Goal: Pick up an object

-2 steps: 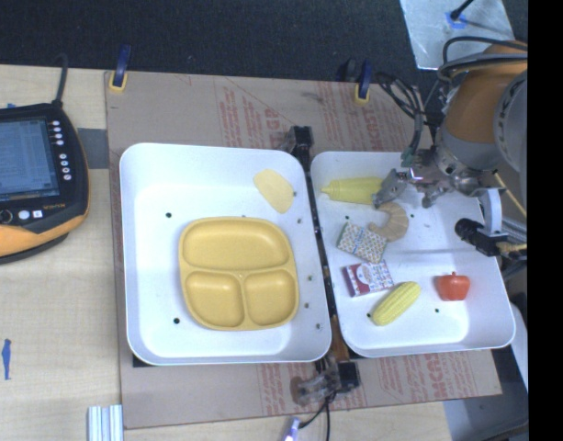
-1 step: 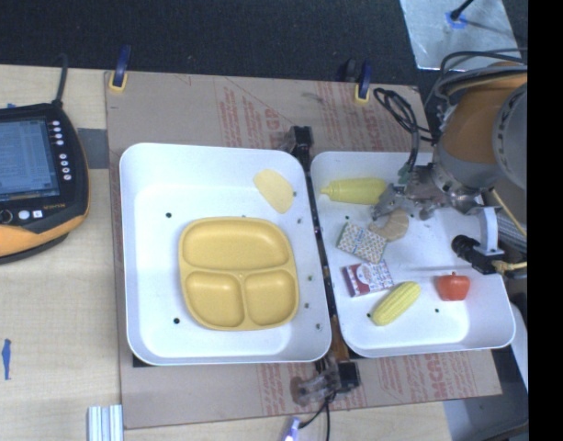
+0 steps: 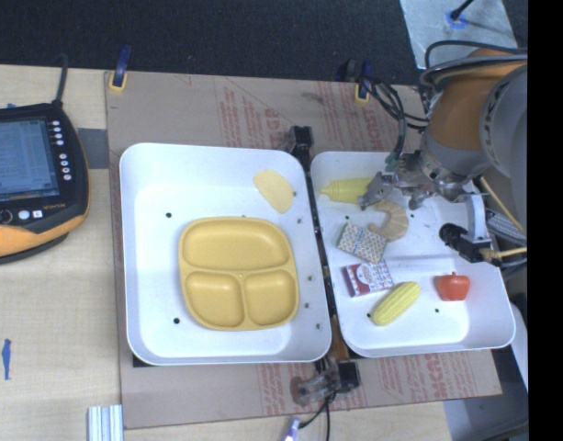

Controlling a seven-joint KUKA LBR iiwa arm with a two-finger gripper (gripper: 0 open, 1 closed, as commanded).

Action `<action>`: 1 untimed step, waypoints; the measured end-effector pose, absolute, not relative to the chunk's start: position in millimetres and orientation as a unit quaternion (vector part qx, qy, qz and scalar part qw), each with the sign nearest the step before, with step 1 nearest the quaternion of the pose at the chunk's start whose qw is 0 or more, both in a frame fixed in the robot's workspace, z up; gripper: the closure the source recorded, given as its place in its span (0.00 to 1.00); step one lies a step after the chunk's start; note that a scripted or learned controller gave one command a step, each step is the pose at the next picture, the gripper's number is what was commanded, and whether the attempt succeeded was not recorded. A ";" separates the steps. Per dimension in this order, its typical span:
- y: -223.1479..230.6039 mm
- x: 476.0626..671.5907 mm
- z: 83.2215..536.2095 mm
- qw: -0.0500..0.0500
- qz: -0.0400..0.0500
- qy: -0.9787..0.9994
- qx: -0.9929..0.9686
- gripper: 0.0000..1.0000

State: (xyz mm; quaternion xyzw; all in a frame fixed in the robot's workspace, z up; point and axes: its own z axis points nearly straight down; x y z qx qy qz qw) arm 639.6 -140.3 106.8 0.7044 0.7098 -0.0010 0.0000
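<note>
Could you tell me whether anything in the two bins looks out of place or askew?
Only mildly: a pale yellow chip-like piece lies loose on the left bin floor, outside the yellow divided tray. In the right bin, the small items lie scattered at odd angles. Nothing looks spilled or damaged.

Two bins sat side by side on the worktop [image 3: 70, 338]. In the left bin [image 3: 148, 333] a divided tray [image 3: 238, 272] lay at the middle, with a chip [image 3: 275, 190] behind it toward the right wall. The right bin [image 3: 483, 333] held a corn cob [image 3: 395, 302] at the front, a tomato [image 3: 454, 287] to its right, a small packet [image 3: 366, 278] and a patterned pouch [image 3: 362, 243] behind the cob, and a second cob [image 3: 345, 189] at the back left. The gripper [image 3: 391, 189] hung just right of that cob, over a pastry [image 3: 391, 220]. A tablet [image 3: 28, 177] lay well left of the bins.
</note>
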 end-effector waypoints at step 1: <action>-134.9 624.7 91.4 -0.001 -0.003 0.709 0.705 0.00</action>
